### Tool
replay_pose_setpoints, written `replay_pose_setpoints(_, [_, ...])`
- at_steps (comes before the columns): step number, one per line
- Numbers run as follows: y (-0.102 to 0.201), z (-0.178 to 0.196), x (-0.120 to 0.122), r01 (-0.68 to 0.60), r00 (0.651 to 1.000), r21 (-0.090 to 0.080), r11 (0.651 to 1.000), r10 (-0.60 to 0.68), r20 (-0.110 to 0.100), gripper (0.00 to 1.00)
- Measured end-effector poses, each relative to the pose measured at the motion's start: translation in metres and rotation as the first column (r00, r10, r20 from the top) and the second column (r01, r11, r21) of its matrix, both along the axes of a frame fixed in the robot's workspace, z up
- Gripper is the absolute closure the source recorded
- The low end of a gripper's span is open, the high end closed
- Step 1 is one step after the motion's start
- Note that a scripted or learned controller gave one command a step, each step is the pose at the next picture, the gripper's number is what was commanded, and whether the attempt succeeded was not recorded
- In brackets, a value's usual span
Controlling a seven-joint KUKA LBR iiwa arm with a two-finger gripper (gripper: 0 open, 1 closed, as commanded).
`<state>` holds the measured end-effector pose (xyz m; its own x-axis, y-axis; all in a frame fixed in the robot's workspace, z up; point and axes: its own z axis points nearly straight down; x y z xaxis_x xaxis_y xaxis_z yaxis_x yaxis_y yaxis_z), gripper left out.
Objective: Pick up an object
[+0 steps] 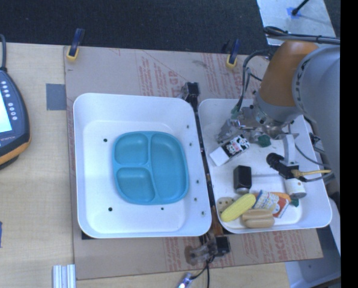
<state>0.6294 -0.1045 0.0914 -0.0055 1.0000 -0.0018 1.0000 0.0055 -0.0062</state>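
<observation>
From my seat the bench reads bright and even, lit from above. The left bin (89, 221) glares nearly blown-out white along its rim, and the blue tray (150, 167) throws almost no shadow. At twelve o'clock the floor goes near black. A sunlit patch burns at one o'clock. The arm (299, 77) at two o'clock is soft, slightly blurred. Detail is coarse throughout.

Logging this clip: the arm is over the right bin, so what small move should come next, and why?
Probably a short straight descent. The gripper hangs in the right bin directly above the small black-and-white block beside a white card, and nothing looks held. The corn cob and black box lie farther off.
</observation>
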Motion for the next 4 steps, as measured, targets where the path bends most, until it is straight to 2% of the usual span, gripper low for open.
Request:
replay_pose_setpoints(1, [-0.001,0.010,0.000,-0.001,1.000,-0.001,1.000,0.001,-0.002,1.00])
replay_pose_setpoints(2, [-0.001,0.010,0.000,-0.002,1.000,-0.001,1.000,0.002,-0.002,0.00])
replay_pose_setpoints(3, [-0.047,0.001,0.027,0.005,1.000,0.002,1.000,-0.005,0.004,0.00])
replay_pose_setpoints(4, [-0.006,0.056,0.027,0.003,1.000,0.003,1.000,-0.003,0.005,0.00])
